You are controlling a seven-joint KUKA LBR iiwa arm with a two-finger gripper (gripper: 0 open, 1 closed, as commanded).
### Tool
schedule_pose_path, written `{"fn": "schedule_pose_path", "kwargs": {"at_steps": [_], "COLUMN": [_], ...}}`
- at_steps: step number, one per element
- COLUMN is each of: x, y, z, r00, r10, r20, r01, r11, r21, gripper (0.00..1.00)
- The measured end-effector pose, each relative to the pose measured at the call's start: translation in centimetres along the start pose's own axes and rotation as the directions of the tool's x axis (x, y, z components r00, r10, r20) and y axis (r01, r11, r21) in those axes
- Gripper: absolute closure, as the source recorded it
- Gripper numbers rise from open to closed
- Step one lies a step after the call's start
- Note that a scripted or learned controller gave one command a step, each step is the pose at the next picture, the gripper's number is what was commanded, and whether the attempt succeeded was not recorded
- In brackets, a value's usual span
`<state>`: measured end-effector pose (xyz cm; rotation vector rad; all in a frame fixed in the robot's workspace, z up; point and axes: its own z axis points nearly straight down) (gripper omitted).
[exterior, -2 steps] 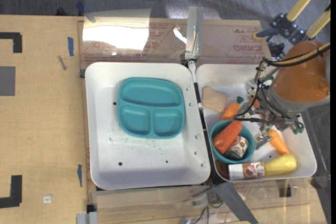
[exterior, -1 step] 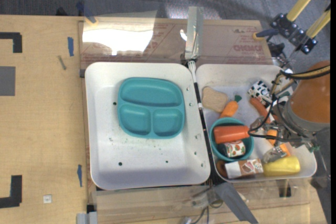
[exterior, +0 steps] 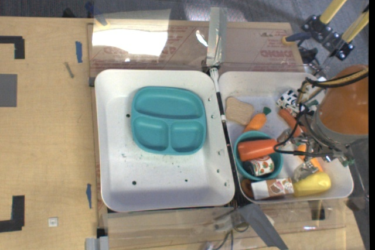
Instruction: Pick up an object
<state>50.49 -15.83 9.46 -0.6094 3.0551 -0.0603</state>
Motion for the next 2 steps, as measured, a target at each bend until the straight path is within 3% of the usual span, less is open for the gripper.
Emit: {"fn": "schedule_pose_path", "kwargs": {"at_steps": [1, 2], "x": [-2.14, -2.86], "y": [1.79, 1.56], "z": [-0.51, -0.15], "r00": [0.999, 0.988], "r10": [0.051, 0.152], "r20": [0.014, -0.007], "r01": [-0.051, -0.152], "r11": [0.999, 0.988], "r21": [0.004, 0.004], "gripper": [0.00, 0.00]}}
